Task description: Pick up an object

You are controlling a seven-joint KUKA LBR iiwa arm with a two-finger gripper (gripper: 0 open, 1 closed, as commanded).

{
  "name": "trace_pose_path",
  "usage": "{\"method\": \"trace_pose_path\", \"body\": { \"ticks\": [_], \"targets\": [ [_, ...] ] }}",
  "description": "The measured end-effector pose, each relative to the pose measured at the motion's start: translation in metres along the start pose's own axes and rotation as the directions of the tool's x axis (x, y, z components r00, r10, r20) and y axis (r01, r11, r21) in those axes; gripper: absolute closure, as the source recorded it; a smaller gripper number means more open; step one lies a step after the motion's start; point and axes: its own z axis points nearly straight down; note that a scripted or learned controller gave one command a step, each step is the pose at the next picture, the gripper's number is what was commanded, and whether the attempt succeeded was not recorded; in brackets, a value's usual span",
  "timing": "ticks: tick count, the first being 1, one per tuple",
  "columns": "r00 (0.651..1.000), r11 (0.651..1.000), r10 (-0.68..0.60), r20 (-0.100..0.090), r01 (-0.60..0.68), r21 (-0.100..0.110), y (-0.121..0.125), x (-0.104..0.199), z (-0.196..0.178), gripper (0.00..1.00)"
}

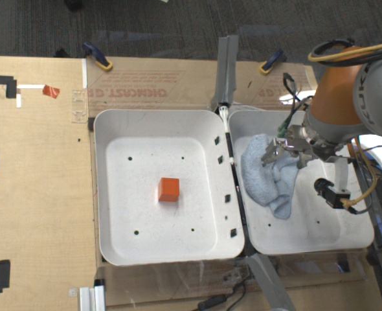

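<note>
- The gripper [276,153] is seen at right of centre, low over the right bin [346,238], its tip against the upper part of a crumpled light-blue cloth [265,177].
- Whether its fingers are apart or together cannot be told; they are blurred against the cloth.
- An orange block [169,190] is set alone mid-floor in the left bin [113,238], well apart.
</note>
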Motion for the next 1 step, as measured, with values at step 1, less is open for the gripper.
{"method": "trace_pose_path", "body": {
  "ticks": [1],
  "targets": [
    [0.958,0.958,0.288,-0.002,-0.288,-0.002,-0.0860,-0.0139,0.0513,0.00]
  ]
}}
